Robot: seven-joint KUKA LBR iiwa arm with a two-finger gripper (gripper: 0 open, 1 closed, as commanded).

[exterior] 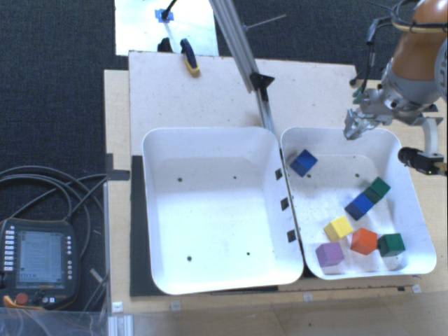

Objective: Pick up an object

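Note:
My gripper (355, 129) hangs over the far rim of the right bin (413, 208), with nothing visibly between its fingers. A blue cube (304, 162) lies in the bin's far left part, left of and below the gripper. Further forward lie a dark green cube (379, 187) touching another blue cube (360, 206). Near the front sit a yellow cube (338, 227), an orange cube (364, 241), a purple cube (330, 254) and a green cube (391, 244).
The left bin (161, 208) stands beside the right one. A slanted metal pole (238, 37) crosses above the bench toward the gap between the bins. A teach pendant (36, 261) with cables lies at the lower left.

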